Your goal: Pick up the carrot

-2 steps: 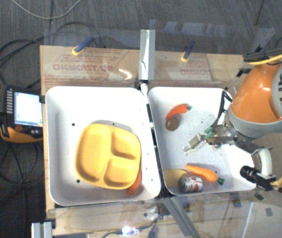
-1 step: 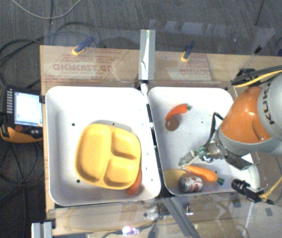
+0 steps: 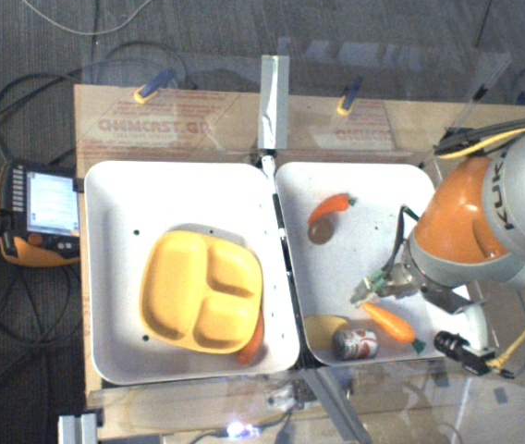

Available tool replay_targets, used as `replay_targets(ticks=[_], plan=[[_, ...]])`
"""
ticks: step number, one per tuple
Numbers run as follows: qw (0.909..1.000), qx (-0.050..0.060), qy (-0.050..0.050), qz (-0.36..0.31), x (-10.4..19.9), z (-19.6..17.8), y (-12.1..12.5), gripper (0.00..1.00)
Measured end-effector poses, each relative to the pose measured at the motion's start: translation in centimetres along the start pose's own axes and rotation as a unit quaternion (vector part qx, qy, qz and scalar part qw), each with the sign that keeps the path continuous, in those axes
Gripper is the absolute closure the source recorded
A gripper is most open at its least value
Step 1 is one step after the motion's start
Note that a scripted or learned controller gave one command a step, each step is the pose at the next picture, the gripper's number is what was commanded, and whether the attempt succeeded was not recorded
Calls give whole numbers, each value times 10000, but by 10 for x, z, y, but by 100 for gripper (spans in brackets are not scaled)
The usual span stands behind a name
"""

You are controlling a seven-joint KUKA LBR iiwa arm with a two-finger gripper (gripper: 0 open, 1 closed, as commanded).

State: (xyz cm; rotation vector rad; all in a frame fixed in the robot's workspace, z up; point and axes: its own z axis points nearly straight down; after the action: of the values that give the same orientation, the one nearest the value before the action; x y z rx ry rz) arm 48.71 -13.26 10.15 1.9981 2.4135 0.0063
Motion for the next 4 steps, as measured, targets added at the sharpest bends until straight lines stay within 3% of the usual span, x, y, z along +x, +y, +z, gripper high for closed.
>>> replay_targets(ticks=[1,2,3,4], plan=[[9956,47,24,-941,86,-110,14,100],[9995,56,21,307,125,-103,21,100],[9770,76,-1,2129,73,-81,10,100],[9456,8,17,3254,33,11,5,100]])
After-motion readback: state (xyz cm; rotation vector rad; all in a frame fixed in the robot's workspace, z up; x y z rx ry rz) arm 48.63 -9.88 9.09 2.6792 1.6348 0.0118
